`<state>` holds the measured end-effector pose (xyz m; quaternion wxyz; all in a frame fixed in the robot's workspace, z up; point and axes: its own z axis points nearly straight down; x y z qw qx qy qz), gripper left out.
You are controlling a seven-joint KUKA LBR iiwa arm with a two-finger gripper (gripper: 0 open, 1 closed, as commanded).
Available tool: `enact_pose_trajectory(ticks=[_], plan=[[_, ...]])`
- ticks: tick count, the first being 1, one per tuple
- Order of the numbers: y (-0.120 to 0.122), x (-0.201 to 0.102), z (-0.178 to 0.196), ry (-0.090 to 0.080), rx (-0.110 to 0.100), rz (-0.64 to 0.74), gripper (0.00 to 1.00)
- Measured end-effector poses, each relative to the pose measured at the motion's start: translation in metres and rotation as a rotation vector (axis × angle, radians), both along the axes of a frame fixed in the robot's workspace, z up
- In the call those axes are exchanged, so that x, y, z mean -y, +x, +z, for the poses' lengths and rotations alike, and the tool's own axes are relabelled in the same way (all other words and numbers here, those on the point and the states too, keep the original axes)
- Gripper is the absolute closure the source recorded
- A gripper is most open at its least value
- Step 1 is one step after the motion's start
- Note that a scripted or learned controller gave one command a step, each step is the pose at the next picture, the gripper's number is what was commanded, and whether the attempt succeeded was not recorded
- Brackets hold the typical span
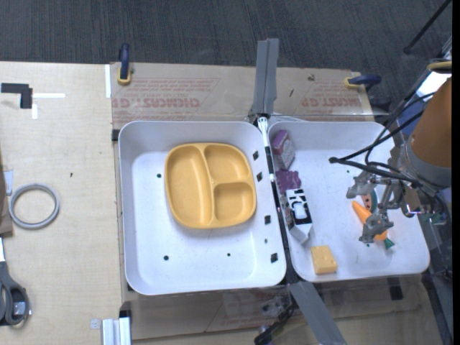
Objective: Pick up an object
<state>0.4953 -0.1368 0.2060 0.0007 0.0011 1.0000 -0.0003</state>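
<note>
Tool (375,225) hangs directly over the toy carrot (365,213) in the right bin (338,139); finger state unclear.

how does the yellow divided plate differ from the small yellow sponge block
The yellow divided plate lies in the left white bin; the small yellow sponge block lies in the right white bin. The plate is far larger, rounded, with three compartments; the block is a plain solid rectangle. The plate sits near its bin's middle; the block sits near its bin's front edge. Both are yellow and lie flat, untouched.
</note>
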Motion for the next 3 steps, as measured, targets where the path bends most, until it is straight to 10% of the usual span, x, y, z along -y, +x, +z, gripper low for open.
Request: enact_pose_trajectory(ticks=[1, 2, 3], plan=[[0.089, 0.073, -0.034, 0.000, 0.002, 0.015, 0.00], [0.020, 0.085, -0.001, 0.000, 0.001, -0.088, 0.00], [0.039, 0.039, -0.114, 0.000, 0.000, -0.588, 0.00]])
